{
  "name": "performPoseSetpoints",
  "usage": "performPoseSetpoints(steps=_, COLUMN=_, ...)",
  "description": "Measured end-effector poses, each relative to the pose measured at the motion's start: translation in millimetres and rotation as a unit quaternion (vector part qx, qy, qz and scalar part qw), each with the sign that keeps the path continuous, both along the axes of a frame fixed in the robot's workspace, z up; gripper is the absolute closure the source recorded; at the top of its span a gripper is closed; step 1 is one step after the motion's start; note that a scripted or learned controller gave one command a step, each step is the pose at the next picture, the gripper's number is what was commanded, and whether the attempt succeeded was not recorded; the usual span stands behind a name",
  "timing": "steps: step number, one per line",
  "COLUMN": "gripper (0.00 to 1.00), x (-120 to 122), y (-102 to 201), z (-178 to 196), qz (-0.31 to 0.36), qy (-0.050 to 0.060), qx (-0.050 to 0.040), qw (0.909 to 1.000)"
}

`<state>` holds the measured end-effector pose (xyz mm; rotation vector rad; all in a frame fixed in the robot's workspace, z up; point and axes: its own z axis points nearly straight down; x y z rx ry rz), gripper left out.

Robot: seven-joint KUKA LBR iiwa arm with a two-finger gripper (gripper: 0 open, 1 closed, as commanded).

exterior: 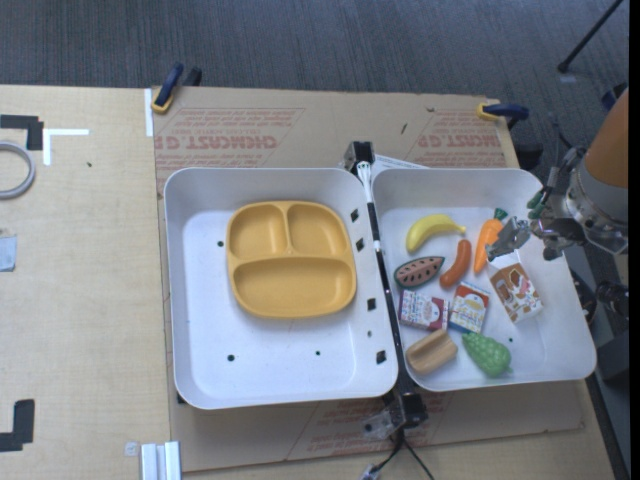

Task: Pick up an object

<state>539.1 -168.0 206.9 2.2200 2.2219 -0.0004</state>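
Left bin [190,298] holding a divided plate [292,259], right bin [560,353] beside it crowded with toy food, banana [434,230] at the back, sausage [457,262] mid-bin, hot dog [432,352] up front, gripper [522,238] at right

Most of my arm [612,158] is cut off by the picture's right edge, leaving just an orange patch and the wrist. My gripper [512,236] is a small blurred tangle of metal, its fingertips impossible to separate. The print on the three small cartons [471,306] is too tiny to read.
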Motion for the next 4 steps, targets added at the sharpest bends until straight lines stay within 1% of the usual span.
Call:
performPoseSetpoints(steps=1, gripper=0.00, x=-14.1, y=10.2, z=-97.0, qz=0.090, qy=-0.006, qx=-0.0031, qw=0.9959)
performPoseSetpoints(steps=2, gripper=0.00, x=29.1, y=52.2, z=-114.4, qz=0.129, qy=0.000, qx=0.0001, qw=0.9916)
performPoseSetpoints(steps=3, gripper=0.00, x=64.7, y=46.6, z=-114.1, qz=0.322, qy=-0.001, qx=-0.0006, qw=0.9467)
performPoseSetpoints(steps=4, gripper=0.00, x=47.2, y=69.9, z=-114.1, qz=0.426, qy=0.000, qx=-0.0002, qw=0.9048)
